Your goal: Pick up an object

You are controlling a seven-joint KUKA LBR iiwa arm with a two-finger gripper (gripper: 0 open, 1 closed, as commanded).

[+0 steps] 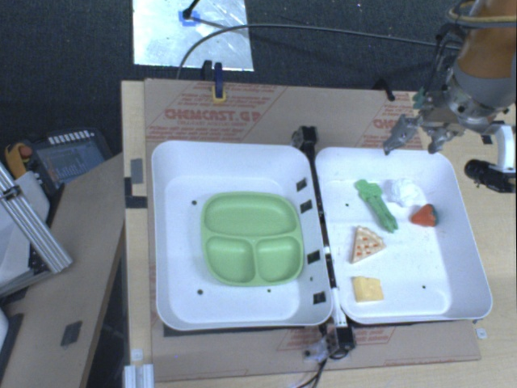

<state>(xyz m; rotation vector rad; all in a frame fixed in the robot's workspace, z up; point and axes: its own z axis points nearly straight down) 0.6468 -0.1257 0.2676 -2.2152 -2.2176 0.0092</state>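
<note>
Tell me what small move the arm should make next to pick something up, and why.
Probably move the tool forward and down toward the white crumpled object. The tool hangs open above the right bin's far rim, holding nothing, and that object lies closest.

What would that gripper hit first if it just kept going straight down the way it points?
Probably the far rim of the right-hand shallow white bin, or the bench beside it; the gripper hangs near that edge, though depth is unclear.

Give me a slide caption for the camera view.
End effector open above right bin of toy food; green tray in left bin.
</note>
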